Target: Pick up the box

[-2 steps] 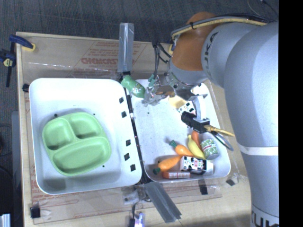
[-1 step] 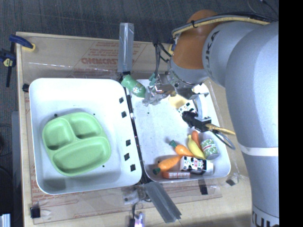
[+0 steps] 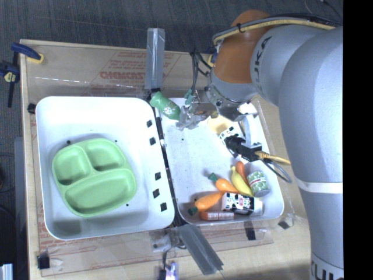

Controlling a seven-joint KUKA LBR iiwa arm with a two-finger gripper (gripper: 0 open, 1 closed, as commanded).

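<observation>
Over right bin's far end, hand lowered.

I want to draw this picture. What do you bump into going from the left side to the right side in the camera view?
Blue clamp → green divided plate → green bottle → pincer → carrot → banana → small can.

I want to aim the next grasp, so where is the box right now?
The box lies in the right bin, near its front edge, just below the banana and right of the carrots.
</observation>
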